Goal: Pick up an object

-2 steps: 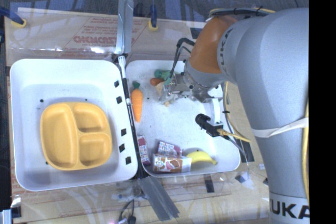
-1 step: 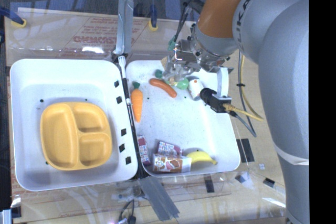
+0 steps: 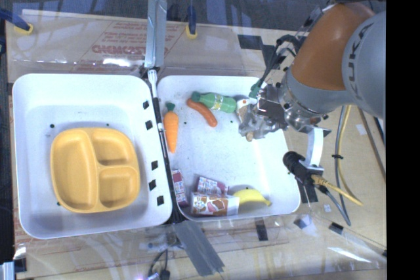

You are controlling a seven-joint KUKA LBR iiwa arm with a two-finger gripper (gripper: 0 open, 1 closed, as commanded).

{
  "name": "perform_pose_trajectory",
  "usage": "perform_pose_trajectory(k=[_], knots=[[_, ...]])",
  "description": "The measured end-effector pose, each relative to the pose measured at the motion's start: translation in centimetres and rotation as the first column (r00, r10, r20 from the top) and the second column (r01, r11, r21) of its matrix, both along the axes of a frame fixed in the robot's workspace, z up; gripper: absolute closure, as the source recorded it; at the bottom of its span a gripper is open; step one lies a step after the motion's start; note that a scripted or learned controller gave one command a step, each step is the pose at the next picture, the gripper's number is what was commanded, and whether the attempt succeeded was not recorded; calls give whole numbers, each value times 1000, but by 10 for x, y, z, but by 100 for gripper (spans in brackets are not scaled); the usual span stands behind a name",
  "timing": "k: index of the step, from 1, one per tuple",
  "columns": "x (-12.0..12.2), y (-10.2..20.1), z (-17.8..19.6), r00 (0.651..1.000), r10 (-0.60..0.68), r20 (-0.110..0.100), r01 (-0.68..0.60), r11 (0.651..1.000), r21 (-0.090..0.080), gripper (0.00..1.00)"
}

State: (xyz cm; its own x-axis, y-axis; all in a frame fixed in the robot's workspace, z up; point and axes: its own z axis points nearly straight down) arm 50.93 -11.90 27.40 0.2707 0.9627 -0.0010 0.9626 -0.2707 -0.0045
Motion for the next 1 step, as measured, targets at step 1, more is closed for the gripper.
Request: perform_pose_trajectory(k=[1], knots=[[40, 63, -59, 1000, 31, -4, -31, 1000, 0, 100]])
